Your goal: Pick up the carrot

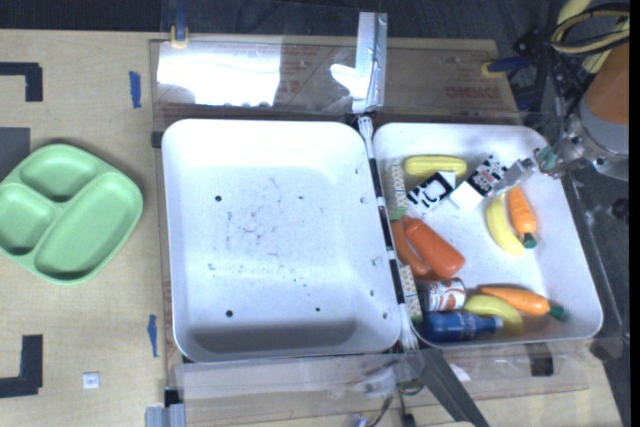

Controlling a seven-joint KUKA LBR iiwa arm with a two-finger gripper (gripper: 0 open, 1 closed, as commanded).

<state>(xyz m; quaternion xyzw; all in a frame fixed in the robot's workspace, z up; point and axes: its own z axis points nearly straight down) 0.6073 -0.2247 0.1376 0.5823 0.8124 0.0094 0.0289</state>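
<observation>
A short orange carrot (519, 211) with a green stem end lies in the right bin (580, 265), against a yellow banana (501, 225). A second, longer carrot (517, 298) rests near the bin's front right, on top of another yellow banana (490, 308). My gripper (537, 162) hangs over the bin's back right corner, just above and to the right of the short carrot. Nothing shows in its grasp. The grey arm with its orange band (610, 100) comes in from the right edge.
The right bin also holds a yellow corn-like piece (433, 165), two black-and-white items (430, 190) (485, 177), an orange bottle (432, 248), a small can (446, 295) and a blue bottle (458, 325). The left bin (270, 245) sits beside it. A green divided plate (65, 212) lies far left.
</observation>
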